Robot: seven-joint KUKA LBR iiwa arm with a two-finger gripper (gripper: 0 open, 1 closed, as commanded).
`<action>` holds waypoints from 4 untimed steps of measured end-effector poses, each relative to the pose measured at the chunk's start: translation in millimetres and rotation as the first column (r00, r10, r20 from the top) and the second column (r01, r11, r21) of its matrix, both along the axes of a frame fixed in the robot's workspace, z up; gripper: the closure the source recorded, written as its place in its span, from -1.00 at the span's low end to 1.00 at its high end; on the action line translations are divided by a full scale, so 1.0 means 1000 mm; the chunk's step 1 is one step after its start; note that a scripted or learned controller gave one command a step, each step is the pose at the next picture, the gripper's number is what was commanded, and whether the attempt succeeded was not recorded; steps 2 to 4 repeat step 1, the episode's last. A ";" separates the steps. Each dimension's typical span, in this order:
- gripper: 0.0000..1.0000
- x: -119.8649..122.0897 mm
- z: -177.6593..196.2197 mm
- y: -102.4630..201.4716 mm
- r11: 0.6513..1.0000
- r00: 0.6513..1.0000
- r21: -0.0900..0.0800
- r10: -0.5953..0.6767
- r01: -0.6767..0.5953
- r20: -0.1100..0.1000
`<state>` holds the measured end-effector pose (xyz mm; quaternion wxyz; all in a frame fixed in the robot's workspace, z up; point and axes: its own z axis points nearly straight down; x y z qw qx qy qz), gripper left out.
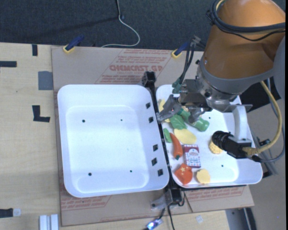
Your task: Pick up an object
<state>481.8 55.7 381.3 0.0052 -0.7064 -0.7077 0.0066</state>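
**Claw low over the crowded corner of the right bin**

Claw (pixel 181 110) first: we see it down among the toys at the upper left of the right bin (pixel 239 178), dark fingers splayed over the pile; whether they are spread wide or closing on something we cannot tell — nothing is plainly pinched between them, so we claim no hold.

Just under and beside it lie the green pieces (pixel 189 120), touching one another; we judge these the likeliest target, since the claw sits directly above them. Below them a yellow piece (pixel 185 136) rests against a carrot (pixel 176 145), which lies along the wall next to the divider; a small red carton (pixel 191 155) sits beside it, then a red tomato-like toy (pixel 183 174) and a round yellow piece (pixel 203 176) near the bottom rim. Another yellow round (pixel 215 146) lies further right, by a black fitting on the arm.

Everything is heaped at this side — that, we think, is why the arm (pixel 239 37) leans in so steeply from the right. The left bin (pixel 67 99) stands alongside, its walls touching the right bin's at the divider.
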 end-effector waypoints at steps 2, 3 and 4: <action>1.00 0.002 0.117 0.015 1.000 1.000 0.004 0.002 -0.002 0.028; 1.00 0.002 0.117 0.015 1.000 1.000 0.004 0.002 -0.002 0.028; 1.00 0.002 0.117 0.015 1.000 1.000 0.004 0.002 -0.002 0.028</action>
